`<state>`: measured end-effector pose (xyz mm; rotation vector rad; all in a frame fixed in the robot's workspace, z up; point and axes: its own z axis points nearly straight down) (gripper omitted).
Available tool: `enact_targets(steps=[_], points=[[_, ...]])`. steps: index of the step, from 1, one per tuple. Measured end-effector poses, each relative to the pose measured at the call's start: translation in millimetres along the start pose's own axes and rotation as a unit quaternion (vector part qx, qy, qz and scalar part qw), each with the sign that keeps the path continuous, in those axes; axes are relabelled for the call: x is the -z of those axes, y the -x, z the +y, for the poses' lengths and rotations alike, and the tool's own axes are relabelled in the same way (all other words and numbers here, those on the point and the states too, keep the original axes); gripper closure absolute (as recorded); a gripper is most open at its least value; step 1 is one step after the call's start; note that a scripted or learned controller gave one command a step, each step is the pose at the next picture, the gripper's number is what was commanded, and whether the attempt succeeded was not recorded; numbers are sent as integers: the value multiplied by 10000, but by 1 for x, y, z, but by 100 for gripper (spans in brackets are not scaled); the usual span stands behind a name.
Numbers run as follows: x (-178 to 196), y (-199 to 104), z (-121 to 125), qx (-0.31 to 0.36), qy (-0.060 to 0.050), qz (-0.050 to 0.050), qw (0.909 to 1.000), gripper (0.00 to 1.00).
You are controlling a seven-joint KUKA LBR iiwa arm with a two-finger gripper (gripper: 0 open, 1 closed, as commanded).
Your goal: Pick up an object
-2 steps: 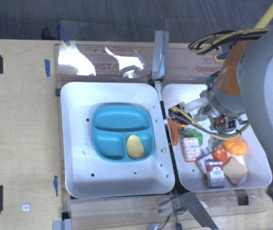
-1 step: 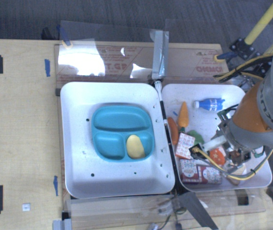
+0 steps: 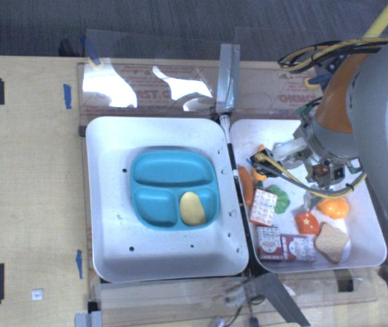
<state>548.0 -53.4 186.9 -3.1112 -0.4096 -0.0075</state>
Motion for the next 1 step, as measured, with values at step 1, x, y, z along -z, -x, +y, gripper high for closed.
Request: enact_targets(steps=[1], points=[[-4,-98,20,-295,7,-34,9996,0]])
